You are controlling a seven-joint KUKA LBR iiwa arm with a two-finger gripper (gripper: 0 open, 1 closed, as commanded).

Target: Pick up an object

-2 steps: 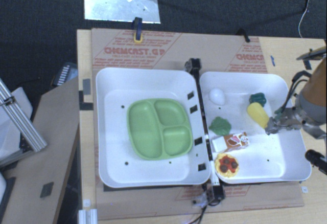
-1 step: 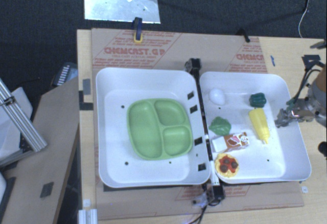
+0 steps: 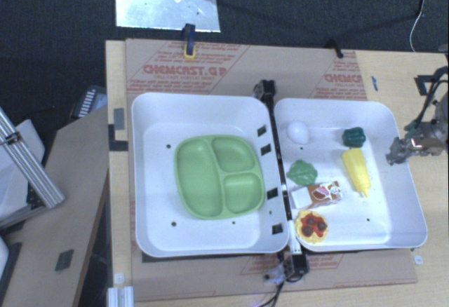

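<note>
The right bin holds a white egg, a dark green pepper, a yellow corn cob, a green leafy piece, a small printed packet and a round pizza toy. My gripper shows at the right edge of that bin, just outside its rim, level with the corn and to its right. No object is seen at the gripper.
The left bin holds a green divided plate. A black divider with clips runs between the bins. Cardboard lies under both bins, with a yellow clamp at the back.
</note>
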